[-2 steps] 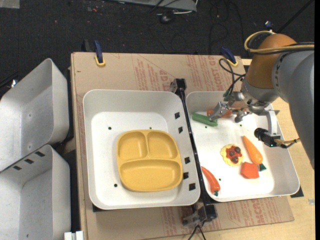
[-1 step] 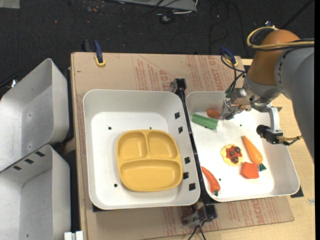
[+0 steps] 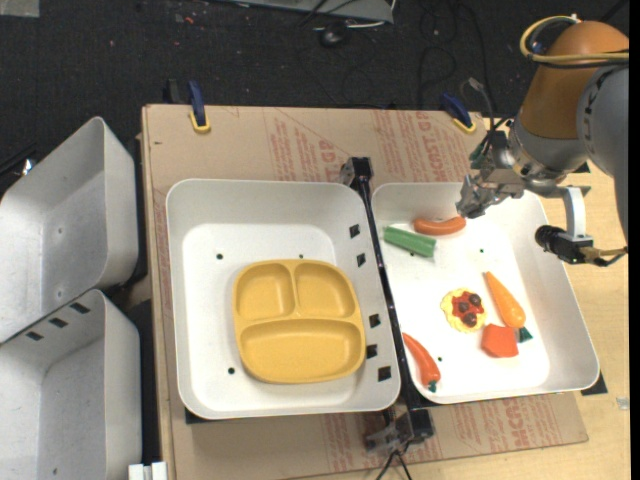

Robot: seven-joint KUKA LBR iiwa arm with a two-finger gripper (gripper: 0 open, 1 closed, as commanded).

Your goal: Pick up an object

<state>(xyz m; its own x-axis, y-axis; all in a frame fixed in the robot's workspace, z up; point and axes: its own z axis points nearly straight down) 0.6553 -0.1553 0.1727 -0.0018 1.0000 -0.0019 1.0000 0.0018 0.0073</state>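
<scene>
The arm came in from the right and the gripper (image 3: pixel 474 206) hung low over the far end of the right bin (image 3: pixel 560 368), right above the sausage (image 3: pixel 441 225). Whether it was open or closed, I couldn't tell; the wrist hid that end of it, and nothing showed as held.

The sausage lay flat on the bin floor near the far wall, one end just under the gripper, the other touching or just beside the green stick (image 3: pixel 409 240). It looked like a small plastic toy: light, stiff, smooth and rounded, so it would likely roll or squirt out if pinched off-centre. My call was a grasp across its narrow middle, square to its length, keeping clear of the green stick.

Elsewhere in that bin sat the pizza (image 3: pixel 465 310) in the middle, the carrot (image 3: pixel 504 299) just beside it, a red piece (image 3: pixel 500 341) touching the carrot's near end, and a chilli (image 3: pixel 422 358) along the left wall. All small, hard, probably slick toys.

The left bin (image 3: pixel 195 368) held a yellow tray (image 3: pixel 298 320), well apart from the action.
</scene>
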